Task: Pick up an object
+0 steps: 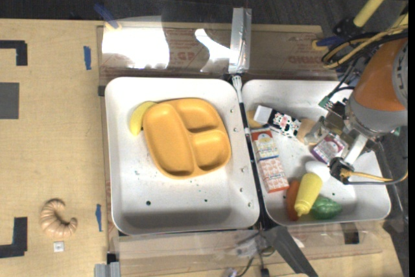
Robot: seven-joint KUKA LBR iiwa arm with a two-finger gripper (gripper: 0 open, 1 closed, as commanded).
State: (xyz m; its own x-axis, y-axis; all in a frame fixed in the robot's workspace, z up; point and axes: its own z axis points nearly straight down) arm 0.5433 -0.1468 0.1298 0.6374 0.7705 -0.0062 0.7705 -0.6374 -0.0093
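The right bin (369,204) holds several small objects. A yellow squeeze bottle (307,192) lies near its front, beside a green toy (325,207) and an orange piece (292,194). A red-and-white box (269,159) lies along the left wall, with a small printed card box (284,123) behind it. A purple-edged packet (324,150) lies at mid-right. My gripper (332,137) hangs low over that packet, reaching in from the right under the orange-banded wrist (379,91). The gripper body hides what lies directly beneath it.
The left bin (130,198) holds an orange divided plate (187,136) with a yellow banana (136,118) poking out at its left. A tan curled toy (57,217) sits on the bench at far left. Yellow cables (363,175) trail from the wrist.
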